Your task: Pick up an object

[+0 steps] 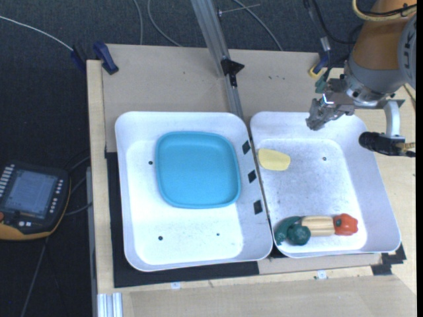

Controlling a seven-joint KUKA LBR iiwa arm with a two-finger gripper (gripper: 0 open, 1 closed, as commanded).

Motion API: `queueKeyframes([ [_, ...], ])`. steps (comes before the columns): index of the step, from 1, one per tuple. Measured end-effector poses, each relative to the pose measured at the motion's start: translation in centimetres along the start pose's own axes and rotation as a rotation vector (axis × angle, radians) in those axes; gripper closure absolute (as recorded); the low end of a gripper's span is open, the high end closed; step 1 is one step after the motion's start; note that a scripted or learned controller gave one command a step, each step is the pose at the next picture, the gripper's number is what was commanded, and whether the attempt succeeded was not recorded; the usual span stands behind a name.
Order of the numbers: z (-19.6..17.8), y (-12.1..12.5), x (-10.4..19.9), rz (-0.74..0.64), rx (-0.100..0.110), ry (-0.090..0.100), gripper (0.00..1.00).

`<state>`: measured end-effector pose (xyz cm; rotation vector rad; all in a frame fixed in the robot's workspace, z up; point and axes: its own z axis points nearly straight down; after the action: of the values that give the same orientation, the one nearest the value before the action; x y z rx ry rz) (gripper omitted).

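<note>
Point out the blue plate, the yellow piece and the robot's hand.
blue plate (pixel 198 169), camera view, on the flat middle of the plate.
yellow piece (pixel 273 160), camera view, on its top face.
hand (pixel 319 119), camera view, at the tip of the hand above the right bin's far edge.

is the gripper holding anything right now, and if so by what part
Nothing is held. The gripper hangs over the far edge of the right bin, with no object between its fingers. The yellow piece and the toy vegetables lie untouched in that bin.
</note>
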<state>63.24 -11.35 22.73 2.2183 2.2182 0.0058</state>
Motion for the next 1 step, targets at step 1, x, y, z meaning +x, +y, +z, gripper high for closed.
queueKeyframes([
  [1,-3.55,0.08,0.00,0.000,0.002,0.000,1.00],
])
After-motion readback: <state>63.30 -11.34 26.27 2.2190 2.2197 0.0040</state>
